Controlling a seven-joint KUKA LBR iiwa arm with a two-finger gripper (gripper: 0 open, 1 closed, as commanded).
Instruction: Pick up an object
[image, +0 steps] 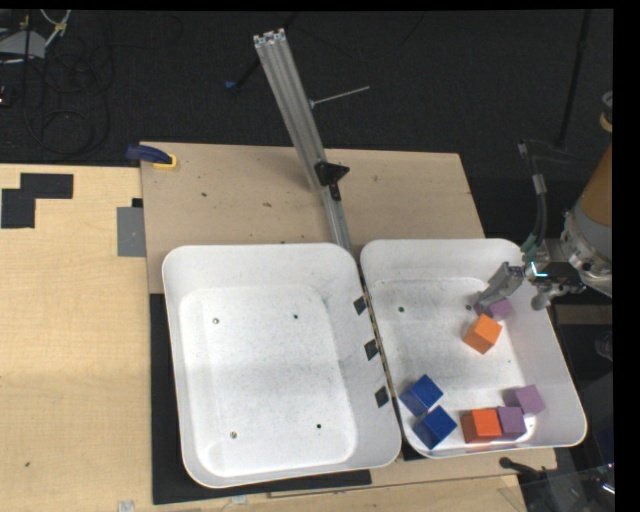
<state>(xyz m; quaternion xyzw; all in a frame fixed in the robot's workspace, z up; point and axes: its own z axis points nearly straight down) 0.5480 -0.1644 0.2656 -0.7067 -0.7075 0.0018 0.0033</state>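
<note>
We look down at a slant on a wooden desk (250, 195) carrying two shallow white bins side by side. The left bin (265, 360) shows bare white floor. The right bin (455, 270) contains the loose blocks: an orange block (483, 333) lying near the bin's middle, a small purple block (500, 308) just above it, two blue blocks (428, 408) close together by the lower left wall, and a red-orange block (482, 424) between two further purple blocks (520, 410) along the lower rim. The arm reaches in from the right, and its end effector (512, 283) hangs over the upper right part of the right bin, just beside the small purple block and close above the orange block. We cannot tell whether the end effector is wide or narrow, and we see no block between its tips. A slanted aluminium rail (300, 130) rises from the seam between the bins.
</note>
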